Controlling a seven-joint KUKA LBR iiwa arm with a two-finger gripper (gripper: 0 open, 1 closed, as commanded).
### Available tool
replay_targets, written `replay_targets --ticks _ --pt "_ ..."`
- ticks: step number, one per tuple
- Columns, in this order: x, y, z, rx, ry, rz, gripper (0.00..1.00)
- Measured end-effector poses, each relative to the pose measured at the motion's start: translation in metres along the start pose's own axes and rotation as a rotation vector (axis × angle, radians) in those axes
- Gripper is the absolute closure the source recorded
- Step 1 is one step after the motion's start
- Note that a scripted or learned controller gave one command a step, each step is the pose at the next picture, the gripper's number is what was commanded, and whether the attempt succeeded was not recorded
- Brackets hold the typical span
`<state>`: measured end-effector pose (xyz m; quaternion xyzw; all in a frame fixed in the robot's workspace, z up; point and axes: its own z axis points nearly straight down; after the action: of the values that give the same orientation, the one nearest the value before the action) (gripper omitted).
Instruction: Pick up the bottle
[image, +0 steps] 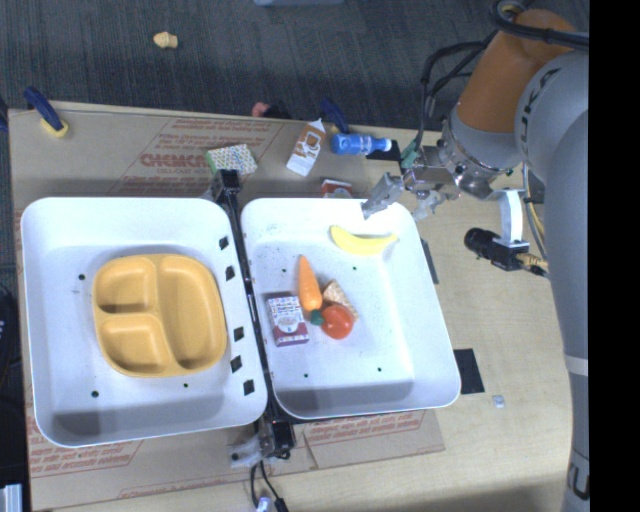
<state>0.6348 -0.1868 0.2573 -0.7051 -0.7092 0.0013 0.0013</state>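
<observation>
We note the small blue plastic bottle with a white cap end (360, 145) lying on its side on the brown cardboard sheet (150, 140), outside both bins, just beyond the far rim of the right shallow white bin (420, 330). Near it on the cardboard we see a small white and orange carton (306, 147), a green patterned packet (232, 158) and a small red and white item (336, 186) at the bin's far edge. The grey two-finger gripper (398, 198) hangs over the far right corner of the right bin, near the bottle but apart from it; we see its fingers spread with nothing between them. One fingertip (374, 205) sits just above the yellow banana (361, 240), which lies inside the right bin near its far rim. Further in the same bin we record an orange carrot (310, 284), a red tomato-like fruit (338, 321) touching the carrot's near end, a tan wedge-shaped piece (337, 296) beside them, and a small red and white box (287, 319) lying flat to the left of the carrot. The left shallow white bin (60, 400) holds a yellow three-compartment tray (160, 312). The arm's orange band (520, 60) and grey links (565, 180) enter from the right. A blue clamp with a yellow tip (46, 110) grips the cardboard's far left corner.
</observation>
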Motion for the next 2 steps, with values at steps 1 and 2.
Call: replay_targets --ticks 1,2 --pt "0.001 0.000 -0.010 0.002 0.000 -0.006 1.00" --pt "-0.024 -0.107 -0.005 -0.001 0.000 -0.192 1.00"
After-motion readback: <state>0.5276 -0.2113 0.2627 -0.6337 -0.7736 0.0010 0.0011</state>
